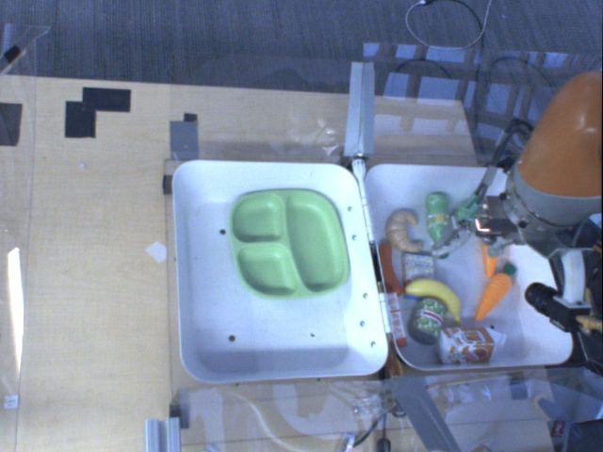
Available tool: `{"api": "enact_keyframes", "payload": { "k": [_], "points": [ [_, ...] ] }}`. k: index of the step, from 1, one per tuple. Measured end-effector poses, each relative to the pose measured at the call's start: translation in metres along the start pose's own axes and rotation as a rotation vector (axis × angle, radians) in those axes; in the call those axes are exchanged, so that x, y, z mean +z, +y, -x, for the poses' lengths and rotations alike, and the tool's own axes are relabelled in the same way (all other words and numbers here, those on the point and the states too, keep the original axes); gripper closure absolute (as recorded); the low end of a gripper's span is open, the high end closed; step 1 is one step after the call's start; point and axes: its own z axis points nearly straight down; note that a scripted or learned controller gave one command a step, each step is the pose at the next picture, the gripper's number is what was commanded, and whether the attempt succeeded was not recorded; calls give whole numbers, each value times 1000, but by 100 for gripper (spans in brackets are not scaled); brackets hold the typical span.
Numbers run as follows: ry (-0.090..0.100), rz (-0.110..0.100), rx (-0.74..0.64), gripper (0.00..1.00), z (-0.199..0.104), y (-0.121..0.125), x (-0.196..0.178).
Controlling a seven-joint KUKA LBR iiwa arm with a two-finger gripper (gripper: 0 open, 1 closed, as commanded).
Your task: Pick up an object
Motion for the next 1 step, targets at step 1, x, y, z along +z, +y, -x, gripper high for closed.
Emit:
{"api": "enact_keyframes", "payload": {
  "k": [1],
  "points": [
    [0, 1, 20, 0, 87, 46, 80]
  ]
}}
